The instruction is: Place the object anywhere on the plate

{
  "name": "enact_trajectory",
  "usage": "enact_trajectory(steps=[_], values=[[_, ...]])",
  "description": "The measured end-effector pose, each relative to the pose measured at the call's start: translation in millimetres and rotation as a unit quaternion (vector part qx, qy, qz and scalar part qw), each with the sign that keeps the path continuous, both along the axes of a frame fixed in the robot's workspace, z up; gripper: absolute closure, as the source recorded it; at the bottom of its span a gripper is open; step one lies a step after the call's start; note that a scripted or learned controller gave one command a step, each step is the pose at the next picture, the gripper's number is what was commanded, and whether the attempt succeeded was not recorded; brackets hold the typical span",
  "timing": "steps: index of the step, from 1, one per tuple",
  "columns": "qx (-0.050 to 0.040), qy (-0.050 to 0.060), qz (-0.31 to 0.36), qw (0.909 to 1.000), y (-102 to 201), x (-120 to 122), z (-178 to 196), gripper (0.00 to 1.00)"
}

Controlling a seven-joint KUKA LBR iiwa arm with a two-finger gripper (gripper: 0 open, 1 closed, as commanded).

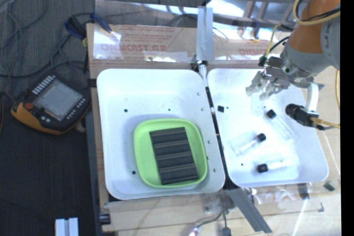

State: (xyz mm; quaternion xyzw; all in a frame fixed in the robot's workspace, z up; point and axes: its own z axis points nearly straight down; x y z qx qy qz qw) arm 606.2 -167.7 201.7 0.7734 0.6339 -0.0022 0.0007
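Note:
A lime-green square plate lies in the left bin, toward its front. A dark grey ridged block rests flat on the plate and covers most of its middle. My gripper hangs over the back of the right bin, far to the right of the plate. Its pale fingers point down and stand apart, with nothing between them. Below it in that bin lie three clear vials with black caps: one just in front of the gripper, one at mid-bin, one near the front.
A small black chip lies by the divider between the bins. A black cylinder on the arm juts over the right bin. A teach pendant and cables sit on the floor at left. A cardboard wall backs the bins.

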Motion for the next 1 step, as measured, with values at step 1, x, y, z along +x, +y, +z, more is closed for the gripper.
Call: enact_trajectory(steps=[1], values=[[0.0, 0.0, 0.0, 1.0, 0.0, 0.1, 0.2, 0.0]])
